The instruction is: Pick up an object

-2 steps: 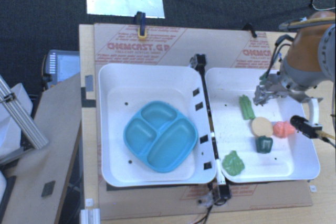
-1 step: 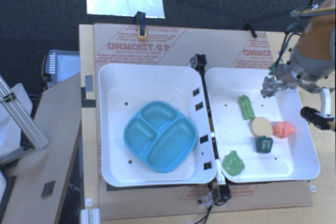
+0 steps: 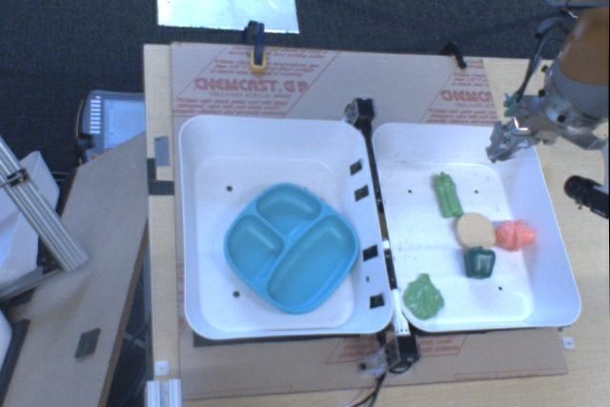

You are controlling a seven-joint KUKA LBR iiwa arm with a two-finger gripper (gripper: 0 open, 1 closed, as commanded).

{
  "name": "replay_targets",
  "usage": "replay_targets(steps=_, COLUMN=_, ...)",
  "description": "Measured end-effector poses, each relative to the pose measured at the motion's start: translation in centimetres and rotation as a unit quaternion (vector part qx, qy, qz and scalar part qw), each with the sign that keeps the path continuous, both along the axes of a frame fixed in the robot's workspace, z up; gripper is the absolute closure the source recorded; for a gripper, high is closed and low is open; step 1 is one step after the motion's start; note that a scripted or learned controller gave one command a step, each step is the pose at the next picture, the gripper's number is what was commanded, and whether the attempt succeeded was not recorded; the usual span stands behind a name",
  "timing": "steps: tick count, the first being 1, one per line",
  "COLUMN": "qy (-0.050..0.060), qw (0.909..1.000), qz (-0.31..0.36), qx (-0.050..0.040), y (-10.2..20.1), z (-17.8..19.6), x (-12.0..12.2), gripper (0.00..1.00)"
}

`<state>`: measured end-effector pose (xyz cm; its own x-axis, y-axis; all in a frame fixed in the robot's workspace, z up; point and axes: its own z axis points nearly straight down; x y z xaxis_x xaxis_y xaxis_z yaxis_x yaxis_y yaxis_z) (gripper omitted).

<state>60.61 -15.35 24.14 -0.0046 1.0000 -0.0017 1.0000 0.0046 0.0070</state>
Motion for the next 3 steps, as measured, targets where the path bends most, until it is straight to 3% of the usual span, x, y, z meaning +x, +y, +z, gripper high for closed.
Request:
replay_targets(steps=1, qy=0.002, qw=1.0, qz=0.002, qx=0.0015, y=4.5, z=0.4, x=0.7, gripper=1.0)
replay_targets(steps=3, qy=0.002, qw=1.0, qz=0.003, qx=0.0023, y=16.8, z=-0.1, x=1.0, gripper=1.0)
